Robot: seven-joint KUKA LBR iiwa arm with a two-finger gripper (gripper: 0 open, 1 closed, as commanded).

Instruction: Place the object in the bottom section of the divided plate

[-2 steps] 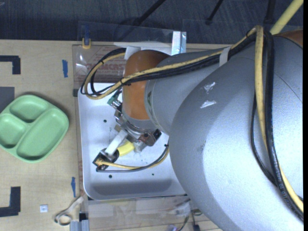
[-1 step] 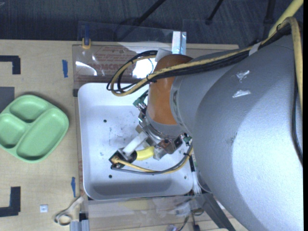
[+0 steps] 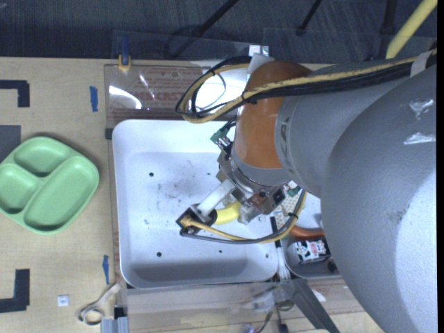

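Progress: early, nothing delivered
Divided plate (image 3: 92, 175): bottom section (image 3: 61, 194) bare
Gripper (image 3: 260, 203): down in white bin (image 3: 152, 165), hold impossible to tell

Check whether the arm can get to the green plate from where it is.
Probably yes: the plate lies open on the bench left of the bin, with just the bin's low wall between.

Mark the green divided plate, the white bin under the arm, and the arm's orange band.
green divided plate (image 3: 61, 191), camera view, largest section
white bin (image 3: 149, 186), camera view, bare floor
orange band (image 3: 258, 134), camera view, its middle
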